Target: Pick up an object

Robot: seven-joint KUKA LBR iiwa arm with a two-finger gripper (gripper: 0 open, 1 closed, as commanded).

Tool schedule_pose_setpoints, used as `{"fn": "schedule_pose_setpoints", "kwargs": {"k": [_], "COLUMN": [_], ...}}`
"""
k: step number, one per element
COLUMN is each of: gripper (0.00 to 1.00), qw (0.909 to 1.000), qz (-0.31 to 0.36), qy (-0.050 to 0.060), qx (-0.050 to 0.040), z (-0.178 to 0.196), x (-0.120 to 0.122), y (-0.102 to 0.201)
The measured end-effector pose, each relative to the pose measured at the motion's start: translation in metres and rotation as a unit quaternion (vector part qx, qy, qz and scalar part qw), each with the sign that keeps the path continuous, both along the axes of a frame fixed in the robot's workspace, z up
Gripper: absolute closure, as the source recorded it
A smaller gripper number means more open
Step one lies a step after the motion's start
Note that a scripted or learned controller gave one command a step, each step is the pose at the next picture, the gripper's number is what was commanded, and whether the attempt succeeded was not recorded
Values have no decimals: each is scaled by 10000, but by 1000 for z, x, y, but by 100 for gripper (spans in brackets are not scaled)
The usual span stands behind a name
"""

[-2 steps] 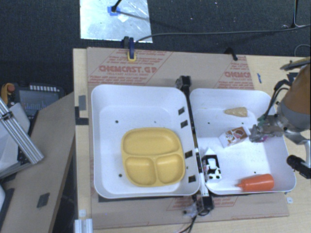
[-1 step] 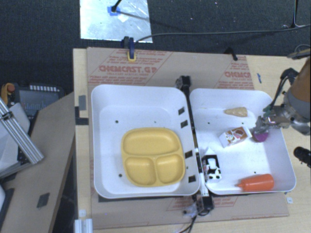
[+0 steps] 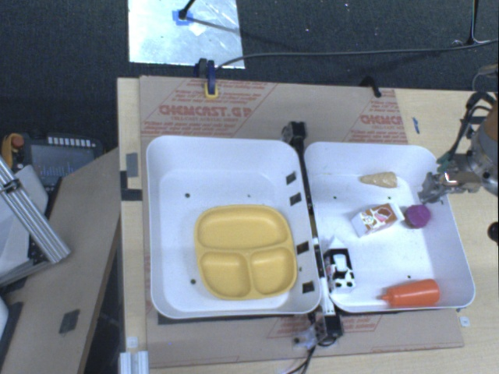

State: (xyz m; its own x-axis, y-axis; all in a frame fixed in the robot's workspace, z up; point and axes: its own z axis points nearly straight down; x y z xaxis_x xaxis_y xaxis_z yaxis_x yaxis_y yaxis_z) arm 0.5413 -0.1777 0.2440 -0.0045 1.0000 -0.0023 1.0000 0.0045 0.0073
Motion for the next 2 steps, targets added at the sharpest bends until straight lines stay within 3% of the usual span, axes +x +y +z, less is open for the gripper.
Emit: {"fn": "schedule_pose_setpoints", "kwargs": {"k": [2], "gripper": [100], "qw": [10000], "qz": [30], "qy": [28], "qx": [20], "z": [-8], "x": [11], "y": [104]}}
